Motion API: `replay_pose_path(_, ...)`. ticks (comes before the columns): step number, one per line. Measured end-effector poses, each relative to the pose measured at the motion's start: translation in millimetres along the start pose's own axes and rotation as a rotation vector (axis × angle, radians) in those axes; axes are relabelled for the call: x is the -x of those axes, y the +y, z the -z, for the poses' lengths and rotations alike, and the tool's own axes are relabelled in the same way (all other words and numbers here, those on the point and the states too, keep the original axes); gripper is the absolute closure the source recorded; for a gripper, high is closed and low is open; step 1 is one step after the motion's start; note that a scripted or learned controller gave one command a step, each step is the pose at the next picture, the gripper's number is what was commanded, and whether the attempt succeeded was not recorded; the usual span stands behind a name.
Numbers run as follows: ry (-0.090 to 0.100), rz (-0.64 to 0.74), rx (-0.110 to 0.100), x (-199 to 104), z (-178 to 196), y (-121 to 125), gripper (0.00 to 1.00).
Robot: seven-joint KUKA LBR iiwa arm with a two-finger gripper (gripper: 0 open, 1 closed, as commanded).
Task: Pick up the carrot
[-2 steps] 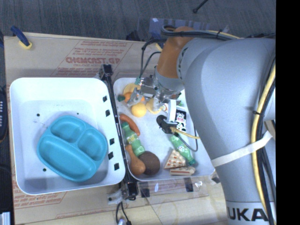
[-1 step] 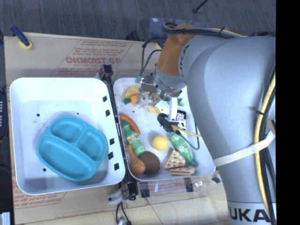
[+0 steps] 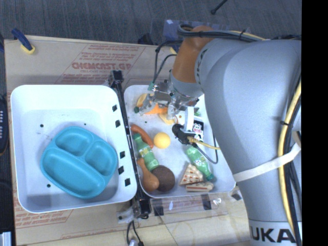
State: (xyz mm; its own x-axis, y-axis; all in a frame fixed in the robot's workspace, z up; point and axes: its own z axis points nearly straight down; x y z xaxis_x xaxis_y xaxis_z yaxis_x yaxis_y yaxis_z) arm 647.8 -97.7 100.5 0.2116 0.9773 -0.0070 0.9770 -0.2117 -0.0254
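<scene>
Jaws [image 3: 163, 102] down in the far end of the right bin [image 3: 221, 188], over a small cluster of orange and yellow pieces. How far apart cannot be told: grey wrist and metal fittings cover the tips. Right under and beside them, an orange piece, apparently the carrot [image 3: 154, 110], touching a yellow piece [image 3: 167, 119] on its right; whether gripped or merely touched cannot be told. Just left of that, a small yellow-green item [image 3: 140, 102] against the bin's far-left corner.

Above the wrist, an orange band [image 3: 187, 55], then the broad grey arm [image 3: 251, 111] filling the right side, with black cables looped along it and a yellow-tipped cable [image 3: 202, 144] trailing across the bin.

Farther toward the near end of the same bin: a yellow ball [image 3: 162, 140] beside a reddish sausage [image 3: 141, 135], a green bottle [image 3: 148, 157] lying along the left wall, another green bottle [image 3: 200, 164] to the right, a dark brown round item [image 3: 164, 178] touching a tan pear-shaped piece [image 3: 147, 176], and a sandwich wedge [image 3: 192, 176] near the front wall.

In the left bin [image 3: 20, 101], a blue divided plate [image 3: 78, 161] lying flat, well apart from everything else.

Under both bins, a brown cardboard sheet [image 3: 97, 60] on the tabletop.
</scene>
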Motion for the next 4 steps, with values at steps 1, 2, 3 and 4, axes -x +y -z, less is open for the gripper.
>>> replay_pose_path(1,0.005,-0.242,0.004,-3.8,-7.7,5.9,0.0)
replay_pose_path(2,0.005,-0.23,0.003,-5.1,2.5,6.3,1.0)
replay_pose_path(3,0.005,-0.228,0.002,-5.7,2.2,6.1,0.0)
replay_pose_path(4,0.003,-0.218,-0.003,-5.9,12.1,5.8,1.0)
